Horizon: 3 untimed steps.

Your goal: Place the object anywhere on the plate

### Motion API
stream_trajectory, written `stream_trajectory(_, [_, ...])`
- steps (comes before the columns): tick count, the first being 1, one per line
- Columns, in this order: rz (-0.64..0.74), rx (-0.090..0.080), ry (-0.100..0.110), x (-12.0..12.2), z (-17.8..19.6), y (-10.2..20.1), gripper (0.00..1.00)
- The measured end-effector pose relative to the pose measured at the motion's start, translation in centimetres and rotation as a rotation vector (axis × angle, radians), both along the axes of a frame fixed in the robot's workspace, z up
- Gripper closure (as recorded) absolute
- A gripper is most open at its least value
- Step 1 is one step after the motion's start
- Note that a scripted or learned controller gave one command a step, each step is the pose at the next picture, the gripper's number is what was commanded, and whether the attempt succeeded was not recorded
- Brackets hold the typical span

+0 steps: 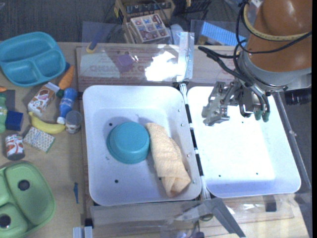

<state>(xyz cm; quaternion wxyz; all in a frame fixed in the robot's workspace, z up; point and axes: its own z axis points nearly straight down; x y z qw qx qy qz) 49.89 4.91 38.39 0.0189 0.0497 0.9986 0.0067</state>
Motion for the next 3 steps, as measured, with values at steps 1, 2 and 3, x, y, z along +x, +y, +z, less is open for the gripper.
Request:
stream_trajectory(1, [0.006, -0.01, 0.033, 3.8, 1.3, 2.8, 1.0])
stream_trajectory(2, [-0.178, -0.008, 0.038, 7.4, -8.4, 0.6, 1.0])
stream_trajectory(3, [-0.265, -0.005, 0.039, 8.6, -20.1, -1.0, 1.0])
